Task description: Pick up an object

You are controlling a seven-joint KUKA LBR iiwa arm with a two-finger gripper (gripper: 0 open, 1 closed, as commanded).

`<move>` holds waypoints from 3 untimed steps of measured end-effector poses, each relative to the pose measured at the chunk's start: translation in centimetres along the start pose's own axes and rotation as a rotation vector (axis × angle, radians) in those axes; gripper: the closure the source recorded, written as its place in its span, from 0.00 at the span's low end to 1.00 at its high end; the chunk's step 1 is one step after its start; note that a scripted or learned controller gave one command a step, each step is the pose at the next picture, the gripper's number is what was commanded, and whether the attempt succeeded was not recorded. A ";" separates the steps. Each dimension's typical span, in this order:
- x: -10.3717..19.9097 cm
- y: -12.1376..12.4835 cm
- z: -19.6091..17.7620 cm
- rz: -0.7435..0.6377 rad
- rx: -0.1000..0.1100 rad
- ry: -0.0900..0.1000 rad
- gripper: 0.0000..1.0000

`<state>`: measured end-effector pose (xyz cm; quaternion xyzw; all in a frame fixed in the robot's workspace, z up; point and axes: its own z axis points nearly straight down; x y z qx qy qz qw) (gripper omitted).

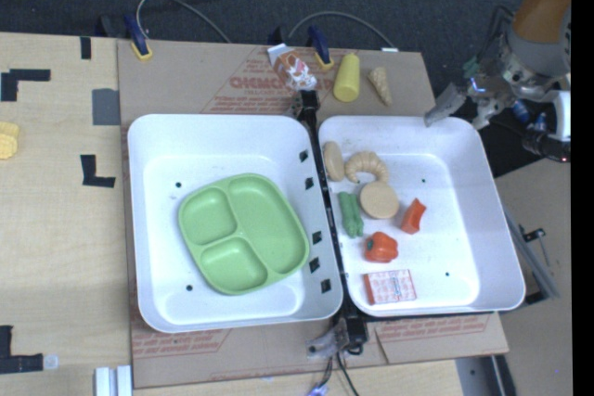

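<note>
Camera view: we see the hand [461,104] above the right bin's [492,199] far right corner, carrying nothing; how far it is open we cannot tell.
Objects: croissant [367,166], round disc [379,199], green pod [351,213], orange pieces [413,215], red pepper [380,247] and card [389,287] lie in that bin.
Handling: we judge these light, stiff plastic toys, a little slippery.
Grip: we would take the pepper across its body.
Left bin: a green tray [243,232].

left bin [153,199]: green tray [243,233] | right bin [464,227]: croissant [366,166], round bun [379,199], green pod [351,214], tomato [380,247], orange piece [413,215], red packet [389,287] | gripper [457,107]: over right bin's far right corner, empty
</note>
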<state>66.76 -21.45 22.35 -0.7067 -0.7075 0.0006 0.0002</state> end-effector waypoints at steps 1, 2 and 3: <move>6.4 -5.6 9.4 -0.001 0.004 0.002 0.00; 8.6 -6.8 13.7 0.000 -0.003 -0.001 0.00; 8.6 -6.8 12.8 -0.001 -0.004 -0.002 1.00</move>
